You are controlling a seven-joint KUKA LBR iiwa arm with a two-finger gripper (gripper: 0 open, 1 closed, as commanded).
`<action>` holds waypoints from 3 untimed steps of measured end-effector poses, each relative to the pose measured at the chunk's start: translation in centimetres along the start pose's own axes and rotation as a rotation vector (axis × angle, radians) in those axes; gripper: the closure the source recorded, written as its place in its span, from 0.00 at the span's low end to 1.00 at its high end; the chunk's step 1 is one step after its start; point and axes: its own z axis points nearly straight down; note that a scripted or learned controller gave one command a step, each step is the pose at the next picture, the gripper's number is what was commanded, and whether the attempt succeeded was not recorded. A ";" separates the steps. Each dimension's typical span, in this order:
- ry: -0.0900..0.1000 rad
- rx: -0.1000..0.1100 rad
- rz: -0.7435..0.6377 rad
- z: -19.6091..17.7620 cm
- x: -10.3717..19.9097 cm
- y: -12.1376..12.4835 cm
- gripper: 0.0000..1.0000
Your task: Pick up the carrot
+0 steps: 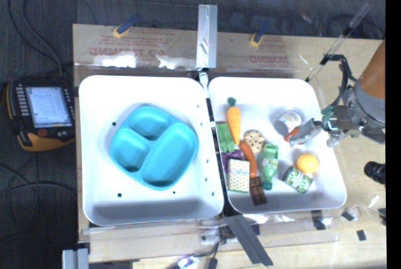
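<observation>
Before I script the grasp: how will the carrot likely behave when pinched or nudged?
The carrot looks like a smooth moulded toy, so it is probably stiff, light and somewhat slippery. Its round, tapered body may roll or pivot if nudged. It lies close to the green packet and the biscuit, so neighbours may shift.

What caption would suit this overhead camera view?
Gripper hovers in the right bin, apart from the carrot near the divider.

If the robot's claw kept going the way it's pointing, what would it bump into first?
Probably the small silver can, just left of the claw. The carrot lies farther along. The claw's height is hard to judge, so it might pass above.
</observation>
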 end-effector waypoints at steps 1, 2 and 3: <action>0.000 -0.002 0.142 -0.6 -0.2 -0.2 0.00; -0.002 0.000 0.002 -1.4 4.0 2.2 0.00; 0.000 0.008 0.000 -1.9 4.0 2.3 1.00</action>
